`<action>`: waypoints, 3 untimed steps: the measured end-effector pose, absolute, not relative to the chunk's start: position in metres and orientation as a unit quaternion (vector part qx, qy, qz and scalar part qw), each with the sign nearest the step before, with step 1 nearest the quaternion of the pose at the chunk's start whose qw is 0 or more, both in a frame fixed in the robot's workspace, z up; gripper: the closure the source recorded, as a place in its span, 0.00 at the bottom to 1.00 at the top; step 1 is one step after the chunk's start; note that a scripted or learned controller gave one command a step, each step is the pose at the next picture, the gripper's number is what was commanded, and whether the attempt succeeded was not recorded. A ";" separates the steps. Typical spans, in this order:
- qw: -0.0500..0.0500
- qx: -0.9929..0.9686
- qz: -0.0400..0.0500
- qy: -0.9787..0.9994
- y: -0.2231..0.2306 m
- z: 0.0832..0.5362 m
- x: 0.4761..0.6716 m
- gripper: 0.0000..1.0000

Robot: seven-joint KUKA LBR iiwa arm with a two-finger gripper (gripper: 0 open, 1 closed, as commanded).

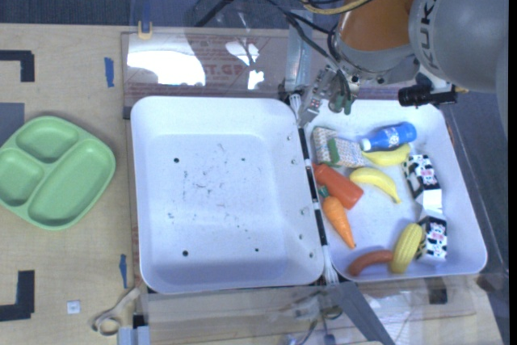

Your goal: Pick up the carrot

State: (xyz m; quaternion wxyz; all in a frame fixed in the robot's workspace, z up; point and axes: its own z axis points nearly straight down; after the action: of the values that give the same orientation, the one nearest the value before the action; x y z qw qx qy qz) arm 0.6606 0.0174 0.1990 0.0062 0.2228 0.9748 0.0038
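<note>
The carrot (339, 221) lies in the right bin (467, 216), close against that bin's left wall, its thick end with a bit of green toward 11 o'clock and its tip toward 5 o'clock. Touching it at 12 o'clock is a red pepper-like piece (339, 184), and above that again a small printed packet (337, 148). At 3 o'clock from the pepper lies a yellow banana (378, 181), with a blue bottle (388, 136) just beyond it toward 1 o'clock. Along the bin's right side sit two black-and-white cow-patterned pieces (421, 172), one (435, 237) lower down. At 4 o'clock from the carrot a red sausage (369, 261) rests near the front wall, touching a yellow corn cob (407, 246) on its right. The gripper (329, 99) hangs over the bin's top left corner, at 12 o'clock from the carrot and well apart from it; whether the jaws are released or clenched cannot be told at this angle, and nothing shows between them. The arm (452, 20) reaches in from 2 o'clock. The left bin (218, 182) sits beside it at 9 o'clock, and farther out on the wooden surface (56, 271) lies a green divided plate (53, 170).
</note>
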 end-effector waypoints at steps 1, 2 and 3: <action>0.004 0.308 0.001 0.951 -0.051 0.244 0.645 1.00; 0.004 0.308 0.001 0.951 -0.051 0.244 0.645 0.00; 0.002 0.223 0.001 0.975 -0.062 0.186 0.617 0.00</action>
State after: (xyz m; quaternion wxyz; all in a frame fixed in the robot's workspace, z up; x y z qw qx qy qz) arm 0.6170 -0.0617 0.1858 0.0018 0.2230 0.9748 0.0009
